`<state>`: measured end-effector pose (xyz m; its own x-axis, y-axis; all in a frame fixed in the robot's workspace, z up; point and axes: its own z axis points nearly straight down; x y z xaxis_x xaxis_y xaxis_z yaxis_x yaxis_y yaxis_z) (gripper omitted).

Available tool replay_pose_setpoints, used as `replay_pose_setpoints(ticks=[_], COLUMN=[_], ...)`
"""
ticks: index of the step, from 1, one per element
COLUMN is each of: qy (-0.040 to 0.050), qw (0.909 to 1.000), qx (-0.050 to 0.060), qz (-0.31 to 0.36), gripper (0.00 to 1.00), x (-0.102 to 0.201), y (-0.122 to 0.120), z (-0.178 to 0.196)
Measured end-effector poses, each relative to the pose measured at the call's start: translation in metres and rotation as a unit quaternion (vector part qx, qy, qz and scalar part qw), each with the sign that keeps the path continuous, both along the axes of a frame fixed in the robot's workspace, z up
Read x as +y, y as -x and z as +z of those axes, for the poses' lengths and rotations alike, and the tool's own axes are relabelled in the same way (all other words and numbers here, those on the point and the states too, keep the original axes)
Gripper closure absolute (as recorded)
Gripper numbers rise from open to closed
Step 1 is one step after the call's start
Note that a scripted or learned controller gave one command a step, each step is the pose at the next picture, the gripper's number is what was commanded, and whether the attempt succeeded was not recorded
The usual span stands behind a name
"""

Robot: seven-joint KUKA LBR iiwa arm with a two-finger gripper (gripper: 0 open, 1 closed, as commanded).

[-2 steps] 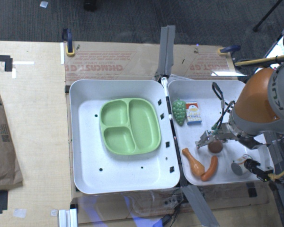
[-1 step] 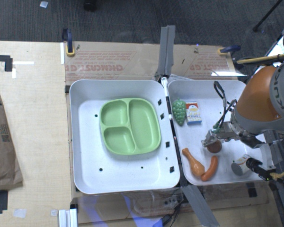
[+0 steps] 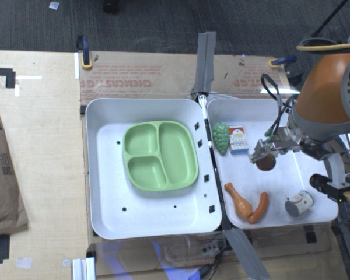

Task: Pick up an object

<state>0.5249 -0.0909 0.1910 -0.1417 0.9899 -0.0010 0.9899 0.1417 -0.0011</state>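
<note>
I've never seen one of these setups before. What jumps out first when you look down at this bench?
The pale green divided plate catches the eye first, lying alone in the left bin. Next comes the grey and orange arm reaching in from the right, its pincer low over the right bin beside a brown round object. Around it lie green grapes, a small carton, an orange chicken leg, a sausage and a tipped cup.

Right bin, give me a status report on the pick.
Claw low in right bin, over a brown round object; no hold confirmed. Small box and green bunch close on its left. Sausage, drumstick, cup apart.
</note>
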Motion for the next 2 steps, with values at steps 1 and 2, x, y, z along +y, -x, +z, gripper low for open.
replay_pose_setpoints(ticks=[1, 2], qy=[0.0000, 0.0000], qw=[1.0000, 0.9962], qx=[0.000, 0.000], qz=[0.000, 0.087], gripper=[0.00, 0.00], x=[0.000, -0.006], y=[0.000, -0.047], z=[0.000, -0.065])
